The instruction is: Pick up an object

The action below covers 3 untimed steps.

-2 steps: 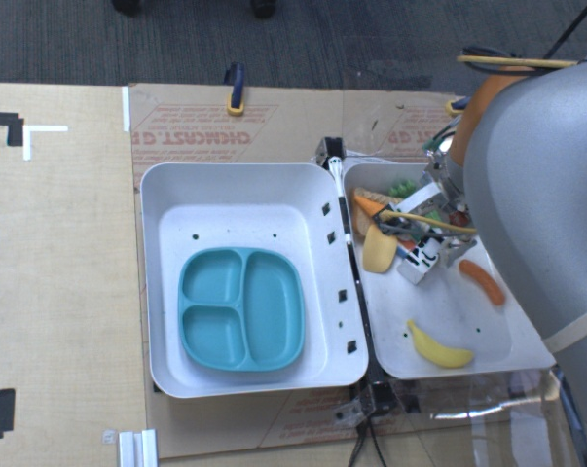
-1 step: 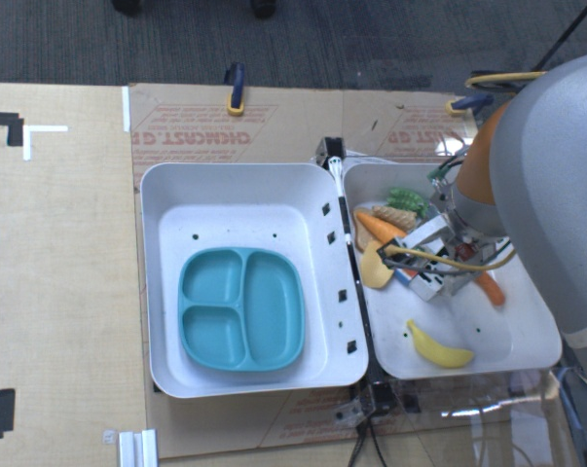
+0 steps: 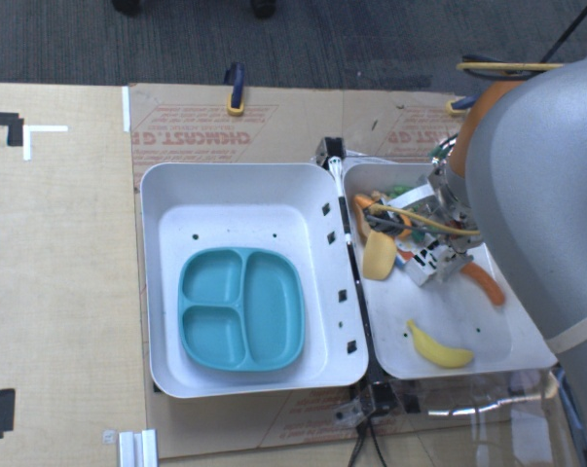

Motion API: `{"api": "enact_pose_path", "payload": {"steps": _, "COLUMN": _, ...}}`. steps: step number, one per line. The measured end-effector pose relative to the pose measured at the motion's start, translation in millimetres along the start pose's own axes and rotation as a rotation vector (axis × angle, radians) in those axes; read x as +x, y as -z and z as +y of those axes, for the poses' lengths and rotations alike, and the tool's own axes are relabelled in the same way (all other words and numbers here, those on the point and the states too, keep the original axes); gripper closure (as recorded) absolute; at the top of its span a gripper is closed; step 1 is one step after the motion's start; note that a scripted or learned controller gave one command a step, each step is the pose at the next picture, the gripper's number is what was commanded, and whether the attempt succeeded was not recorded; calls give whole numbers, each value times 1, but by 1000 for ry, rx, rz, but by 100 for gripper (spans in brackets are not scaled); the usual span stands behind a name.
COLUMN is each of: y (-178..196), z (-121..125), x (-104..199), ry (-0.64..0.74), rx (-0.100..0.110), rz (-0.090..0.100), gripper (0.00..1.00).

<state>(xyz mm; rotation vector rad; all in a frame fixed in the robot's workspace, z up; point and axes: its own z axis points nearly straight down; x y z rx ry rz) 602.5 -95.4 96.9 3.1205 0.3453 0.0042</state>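
In the right bin (image 3: 488, 356) lie a yellow banana (image 3: 437, 347) near the front, a pale yellow wedge (image 3: 378, 256) by the left wall, and an orange carrot-like piece (image 3: 484, 282) at the right. More small items are piled at the bin's back (image 3: 390, 212). My gripper (image 3: 437, 259) reaches down into the middle of this bin, between the wedge and the orange piece. The big grey arm (image 3: 541, 202) covers the bin's right side and much of the gripper.
The left bin (image 3: 166, 202) holds a teal divided plate (image 3: 242, 308). Black clips (image 3: 344, 261) line the wall between the bins. A blue-and-yellow clamp (image 3: 235, 89) sits on the cardboard behind the bins.
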Motion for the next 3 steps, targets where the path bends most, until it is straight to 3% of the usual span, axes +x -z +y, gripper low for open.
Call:
{"api": "enact_pose_path", "payload": {"steps": 1, "y": -1, "z": 20, "x": 35, "ry": -12, "rx": 0, "rz": -13, "gripper": 0}}
{"api": "enact_pose_path", "payload": {"steps": 2, "y": 9, "z": 20, "x": 35, "ry": 0, "rx": 1, "rz": -22, "gripper": 100}}
{"api": "enact_pose_path", "payload": {"steps": 3, "y": 8, "z": 20, "x": 35, "ry": 2, "rx": 2, "rz": -21, "gripper": 0}}
